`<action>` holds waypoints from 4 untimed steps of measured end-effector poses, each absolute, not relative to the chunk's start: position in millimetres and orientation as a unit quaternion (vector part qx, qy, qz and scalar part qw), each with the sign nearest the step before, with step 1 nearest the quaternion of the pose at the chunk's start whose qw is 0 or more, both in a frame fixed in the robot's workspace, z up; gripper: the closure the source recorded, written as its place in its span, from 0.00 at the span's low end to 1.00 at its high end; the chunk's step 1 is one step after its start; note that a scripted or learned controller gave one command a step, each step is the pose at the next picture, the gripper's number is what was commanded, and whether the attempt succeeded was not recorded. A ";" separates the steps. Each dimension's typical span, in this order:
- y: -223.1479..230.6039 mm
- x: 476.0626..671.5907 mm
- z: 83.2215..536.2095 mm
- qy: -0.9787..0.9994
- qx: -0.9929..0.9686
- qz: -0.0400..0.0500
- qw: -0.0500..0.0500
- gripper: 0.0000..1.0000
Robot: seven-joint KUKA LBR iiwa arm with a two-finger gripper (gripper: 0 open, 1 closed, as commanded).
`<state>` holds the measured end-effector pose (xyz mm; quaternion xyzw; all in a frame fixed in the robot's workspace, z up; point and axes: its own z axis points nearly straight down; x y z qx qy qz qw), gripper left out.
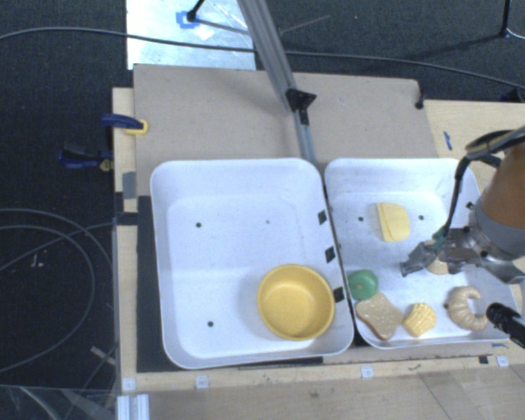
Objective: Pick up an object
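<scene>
Overhead, fingers (417,262) low in right bin (350,175) beside croissant (466,307), their state untellable.

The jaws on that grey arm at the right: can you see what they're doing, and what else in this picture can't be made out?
- Gripper, camera view: small and dark; whether it is open or shut cannot be told.
- Pale object beside it: mostly covered by the gripper; its kind is unclear.
- Arm: cut off by the right edge.
- Croissant: its right end is crossed by a dark part of the arm.
- Green object: too small to identify.
</scene>
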<state>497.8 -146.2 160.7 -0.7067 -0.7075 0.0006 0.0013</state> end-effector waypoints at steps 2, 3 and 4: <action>-144.2 497.7 90.4 -0.707 -0.707 0.000 0.000 0.00; -144.5 498.7 101.5 -0.707 -0.707 -0.001 -0.001 1.00; -141.7 500.6 144.9 -0.709 -0.705 -0.002 -0.003 1.00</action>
